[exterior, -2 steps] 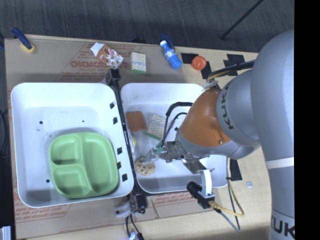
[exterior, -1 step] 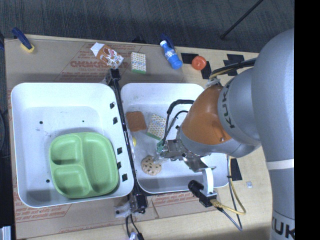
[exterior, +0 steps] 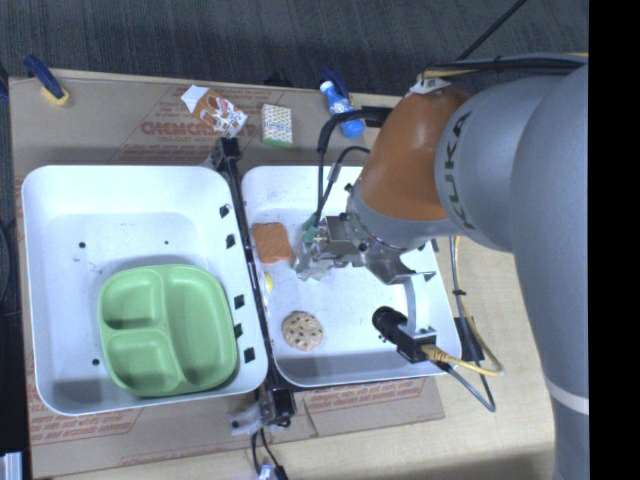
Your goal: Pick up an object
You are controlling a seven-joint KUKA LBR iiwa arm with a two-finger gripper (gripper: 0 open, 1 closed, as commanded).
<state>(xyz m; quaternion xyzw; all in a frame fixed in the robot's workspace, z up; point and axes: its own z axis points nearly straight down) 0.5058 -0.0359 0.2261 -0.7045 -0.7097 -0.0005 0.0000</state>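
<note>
In the right bin lie an orange block-shaped piece near the divider and a round speckled cookie toward the front. A small yellow bit peeks out beside the divider. My gripper hangs low over the right bin's middle, just right of the orange piece and above the cookie. The grey arm with its orange band covers the bin's right half.
The left bin holds a green divided tray. Black clips run along the divider between the bins. Behind the bins sit a snack packet, a small box and a blue clamp.
</note>
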